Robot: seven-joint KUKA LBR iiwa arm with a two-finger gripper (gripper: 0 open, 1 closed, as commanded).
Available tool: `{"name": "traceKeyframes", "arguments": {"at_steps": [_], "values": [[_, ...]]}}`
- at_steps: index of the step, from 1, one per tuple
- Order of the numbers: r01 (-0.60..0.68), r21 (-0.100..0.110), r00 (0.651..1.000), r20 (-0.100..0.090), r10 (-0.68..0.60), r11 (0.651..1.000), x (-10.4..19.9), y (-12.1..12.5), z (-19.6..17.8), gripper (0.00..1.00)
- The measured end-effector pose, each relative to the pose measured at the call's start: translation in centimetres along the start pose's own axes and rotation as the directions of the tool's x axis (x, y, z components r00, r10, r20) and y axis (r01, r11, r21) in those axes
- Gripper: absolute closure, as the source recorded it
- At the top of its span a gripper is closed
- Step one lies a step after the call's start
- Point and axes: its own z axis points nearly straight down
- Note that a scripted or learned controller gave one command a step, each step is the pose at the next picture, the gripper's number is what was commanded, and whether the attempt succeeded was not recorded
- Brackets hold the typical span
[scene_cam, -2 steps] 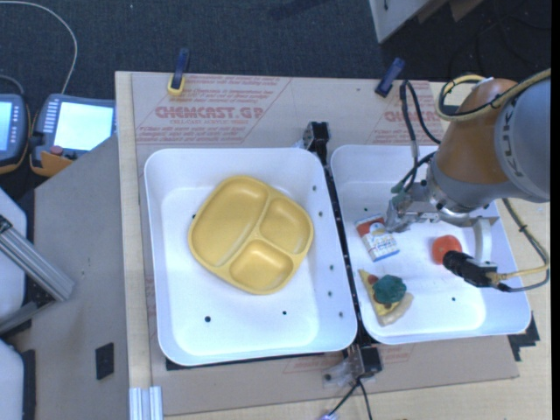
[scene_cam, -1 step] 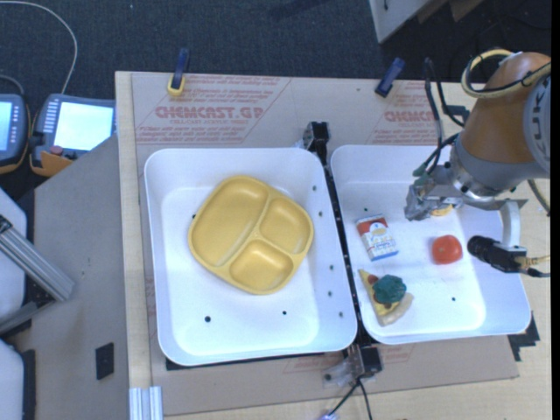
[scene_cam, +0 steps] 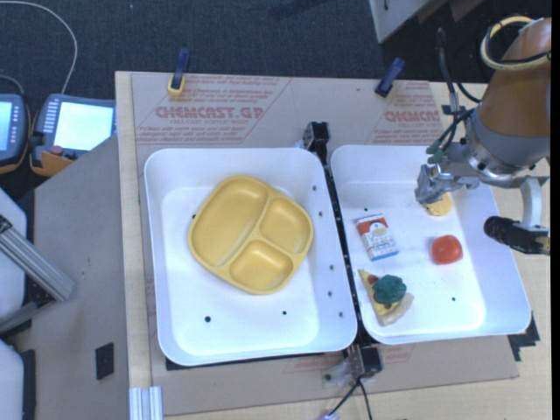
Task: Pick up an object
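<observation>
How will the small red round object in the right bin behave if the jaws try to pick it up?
The red round object looks smooth and rounded like a toy tomato, so it may slip from the jaws or roll away if nudged. It sits apart from the small carton, so rolling would probably disturb nothing. It seems small and probably light.
</observation>
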Motion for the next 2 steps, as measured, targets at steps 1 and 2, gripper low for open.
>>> {"name": "traceKeyframes", "arguments": {"at_steps": [1, 2], "values": [[-0.001, 0.002, 1.000, 0.000, 0.001, 1.000, 0.0, 0.2, -3.4, 1.00], [0.003, 0.012, 1.000, -0.004, -0.003, 1.000, 5.0, -1.4, -2.2, 1.00]]}}
